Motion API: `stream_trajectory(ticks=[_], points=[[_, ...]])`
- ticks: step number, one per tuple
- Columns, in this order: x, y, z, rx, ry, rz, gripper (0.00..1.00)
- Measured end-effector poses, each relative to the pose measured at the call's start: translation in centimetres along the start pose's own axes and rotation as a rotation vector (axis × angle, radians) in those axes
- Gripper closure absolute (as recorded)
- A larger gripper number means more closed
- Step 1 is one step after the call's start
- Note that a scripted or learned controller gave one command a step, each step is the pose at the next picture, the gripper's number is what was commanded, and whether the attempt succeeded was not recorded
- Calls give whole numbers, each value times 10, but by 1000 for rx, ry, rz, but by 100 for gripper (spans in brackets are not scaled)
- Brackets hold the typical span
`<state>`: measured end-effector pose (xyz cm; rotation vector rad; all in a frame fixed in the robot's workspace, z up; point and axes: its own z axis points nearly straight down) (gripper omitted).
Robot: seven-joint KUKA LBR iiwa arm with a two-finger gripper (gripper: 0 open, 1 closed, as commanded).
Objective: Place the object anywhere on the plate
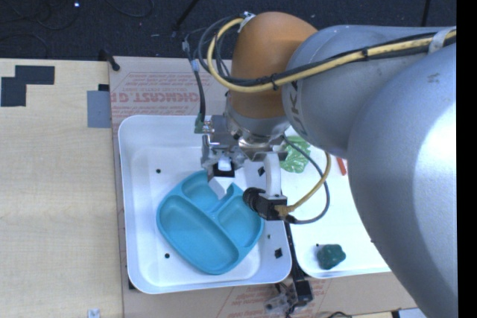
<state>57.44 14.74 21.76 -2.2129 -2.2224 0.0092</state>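
Hanging low over the left bin (138, 220): the gripper (221, 179), poised just above the upper rim of the blue divided plate (201, 231), which lies flat and askew in the middle of that bin. Cannot tell whether clenched or released, since the wrist housing and looping yellow cable (322, 190) crowd the tip; nothing plainly seen held there. Reaching in from the right, bulky and grey, the arm (373, 108), with its orange band (268, 41) sitting above the wrist and covering much of the right bin (358, 264). In that right bin, near its front edge — a dark green lump (330, 256), lying loose on the white floor, well apart from the gripper and separated from the plate by the two bins' adjoining walls. Farther back in the same bin, just beside the wrist and partly hidden by it, a pale green item (298, 154), nearer the gripper than the lump yet apart from it. Beside that, a thin red sliver (342, 166) peeking out at the arm's edge — too little showing to name. Nothing but bare blue compartments showing on the plate where visible. Under both bins, printed cardboard (156, 97) on the pale wood bench (52, 197).
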Motion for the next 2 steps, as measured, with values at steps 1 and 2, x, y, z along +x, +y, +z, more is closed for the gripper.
stream_trajectory(ticks=[1, 2], points=[[54, -4, -17, -3, 0, -1, 100], [53, -5, -16, -2, -1, 1, 0]])
